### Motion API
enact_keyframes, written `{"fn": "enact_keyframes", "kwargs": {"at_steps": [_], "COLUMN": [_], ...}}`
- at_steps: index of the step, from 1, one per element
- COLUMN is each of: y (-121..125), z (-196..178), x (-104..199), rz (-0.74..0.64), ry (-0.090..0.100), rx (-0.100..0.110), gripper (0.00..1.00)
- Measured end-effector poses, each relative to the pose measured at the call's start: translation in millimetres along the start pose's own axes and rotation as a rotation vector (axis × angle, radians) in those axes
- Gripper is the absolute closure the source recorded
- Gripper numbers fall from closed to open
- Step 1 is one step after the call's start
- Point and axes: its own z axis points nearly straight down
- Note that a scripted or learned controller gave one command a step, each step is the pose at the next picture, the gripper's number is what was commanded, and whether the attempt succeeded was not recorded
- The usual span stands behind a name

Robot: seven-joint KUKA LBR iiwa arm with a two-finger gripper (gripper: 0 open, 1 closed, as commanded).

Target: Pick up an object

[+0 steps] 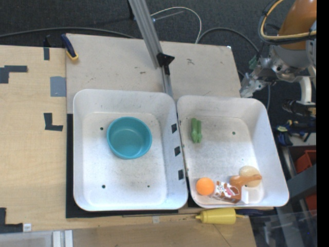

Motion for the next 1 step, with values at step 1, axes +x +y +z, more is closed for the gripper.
{"fn": "enact_keyframes", "kwargs": {"at_steps": [1], "y": [-16.9], "z": [2.1], "x": [61.5], "rz": [-0.005], "ry": [0.002], "rx": [0.002], "gripper": [1.0]}}
